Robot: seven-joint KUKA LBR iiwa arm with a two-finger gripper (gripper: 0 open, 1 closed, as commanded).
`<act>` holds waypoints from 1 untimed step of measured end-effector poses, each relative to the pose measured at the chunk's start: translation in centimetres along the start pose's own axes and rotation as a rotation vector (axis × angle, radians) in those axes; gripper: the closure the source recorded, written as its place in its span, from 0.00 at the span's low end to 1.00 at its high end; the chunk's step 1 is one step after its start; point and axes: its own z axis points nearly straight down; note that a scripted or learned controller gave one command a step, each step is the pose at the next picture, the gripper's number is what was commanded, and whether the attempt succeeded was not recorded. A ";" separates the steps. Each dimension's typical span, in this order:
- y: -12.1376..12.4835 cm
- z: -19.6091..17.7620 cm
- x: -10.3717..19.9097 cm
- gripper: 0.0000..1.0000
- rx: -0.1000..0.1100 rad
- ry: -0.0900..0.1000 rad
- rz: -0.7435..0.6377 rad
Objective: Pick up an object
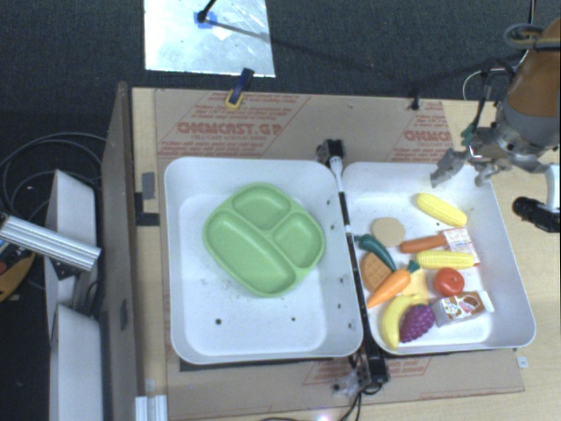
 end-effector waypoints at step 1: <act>2.2 8.6 -1.1 0.00 0.003 0.000 -0.003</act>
